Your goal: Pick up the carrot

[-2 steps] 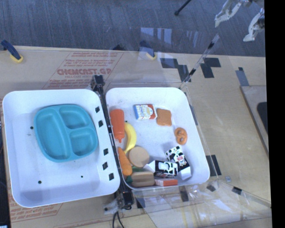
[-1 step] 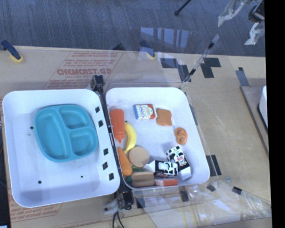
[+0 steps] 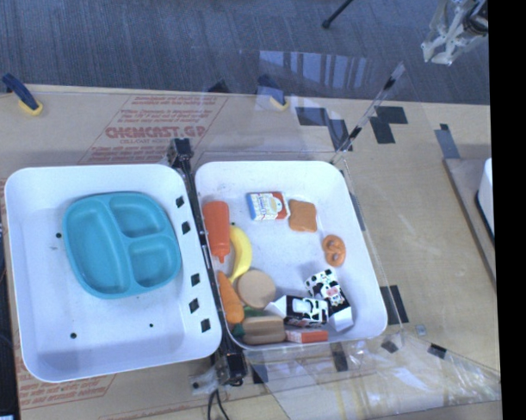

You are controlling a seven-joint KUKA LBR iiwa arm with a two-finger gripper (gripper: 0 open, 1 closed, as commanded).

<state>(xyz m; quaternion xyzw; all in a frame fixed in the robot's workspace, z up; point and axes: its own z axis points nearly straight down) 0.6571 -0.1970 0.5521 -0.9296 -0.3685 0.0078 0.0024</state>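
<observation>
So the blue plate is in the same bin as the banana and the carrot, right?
Not quite. The camera view shows the blue plate alone in the left bin. The banana and the carrot lie together in the right bin, near its left wall.

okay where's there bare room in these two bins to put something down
Left bin: bare floor all around the blue tray, widest along the near edge. Right bin: an open patch mid-floor between banana and cookie. Its near-left corner, around the carrot, is crowded.
</observation>
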